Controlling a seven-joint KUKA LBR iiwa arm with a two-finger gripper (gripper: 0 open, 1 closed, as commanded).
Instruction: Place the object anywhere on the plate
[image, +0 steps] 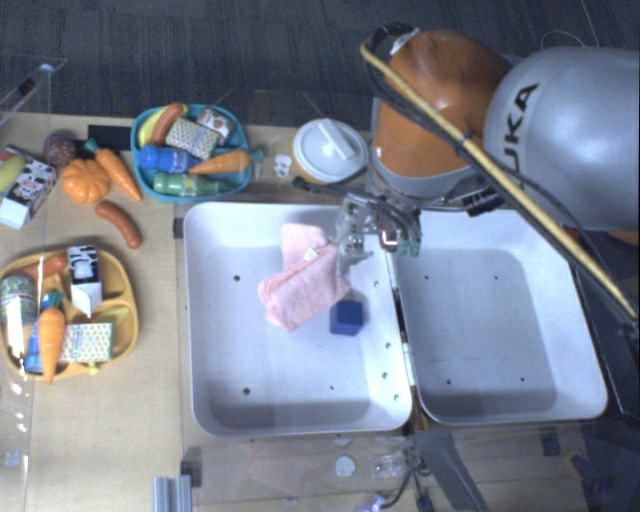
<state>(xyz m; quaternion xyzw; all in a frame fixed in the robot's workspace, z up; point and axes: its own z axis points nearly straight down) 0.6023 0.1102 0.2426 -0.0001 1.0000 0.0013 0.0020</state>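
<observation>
1. My claw (347, 243) hangs over the upper right part of the left bin (215, 390), just beside the wall it shares with the right bin (520, 390); I cannot tell how it is set from this slanted view.
2. My claw's tip sits right at the upper right edge of a crumpled pink cloth (298, 282), which lies in the middle of the left bin.
3. A small blue cube (347, 317) rests on the bin floor, touching the cloth's lower right edge, just below my claw.
4. My grey arm with its orange band (440, 90) comes in from the upper right, over the top of the right bin.
5. A white round lid or container (331, 150) stands on the counter (150, 450) just above the left bin.
6. Further left, a blue bowl (190, 150) holds toy food, loose toy vegetables lie beside it, and a yellow plate (125, 300) at the far left carries cartons and a carrot.
</observation>
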